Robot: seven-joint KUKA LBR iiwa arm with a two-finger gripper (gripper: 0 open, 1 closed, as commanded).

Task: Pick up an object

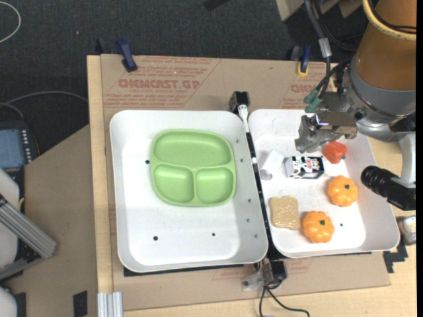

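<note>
Scene: a cardboard-covered table (198, 84) seen from above at a slant, bearing two shallow white bins side by side
Left bin (125, 177): holds a pale green divided plate (193, 167) with one large compartment at the far side and two smaller ones nearer the camera; the plate lies roughly in the middle of the bin
Right bin (370, 236): holds several small objects and the end of the arm
Arm (390, 51): grey with an orange band, reaching in from the right and ending over the far part of the right bin
Hand (309, 144): low over the right bin, just above the black and white carton; whether its grip is wide or narrow cannot be told, and nothing can be seen held in it
Black and white carton (305, 167): small, lying near the bin's middle, just below the hand
Red object (334, 152): small, just right of the hand and beside the carton
Two orange pumpkins: one (342, 191) right of centre, the other (318, 226) nearer the front edge, close together but apart
Slice of bread (285, 212): tan, at the front left of the bin, just beside the nearer pumpkin
Small pale object (271, 161): left of the carton, too blurred to name
Clamps: a blue one (125, 55) at the table's far left edge
</note>
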